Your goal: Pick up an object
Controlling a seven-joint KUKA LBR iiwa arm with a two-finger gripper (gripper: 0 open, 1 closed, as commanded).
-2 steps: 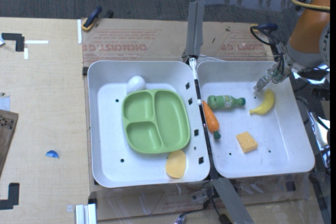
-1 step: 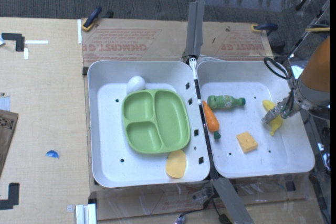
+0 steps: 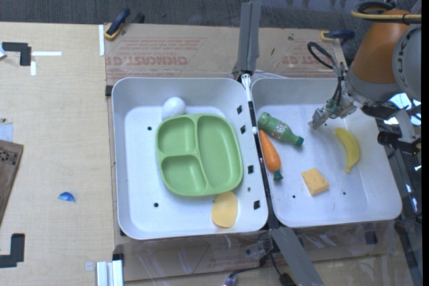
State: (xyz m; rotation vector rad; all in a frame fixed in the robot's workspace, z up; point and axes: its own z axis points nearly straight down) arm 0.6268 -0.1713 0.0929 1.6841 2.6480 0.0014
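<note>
A pale green three-compartment plastic plate (image 3: 200,155) and a round yellow disc (image 3: 225,210) lie in the white left bin (image 3: 131,164). Below the gripper's fingers (image 3: 318,119) lie a dark green bottle (image 3: 279,130), orange carrot (image 3: 270,153), yellow banana (image 3: 349,148) and yellow block (image 3: 315,181).

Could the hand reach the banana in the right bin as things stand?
Probably yes. The hand hangs over the right bin, just up and to the left of the banana. The banana lies alone on the bin floor, apart from the cheese wedge, with nothing between it and the hand.

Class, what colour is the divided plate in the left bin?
Light green, seen in the camera view: divided plate.
</note>
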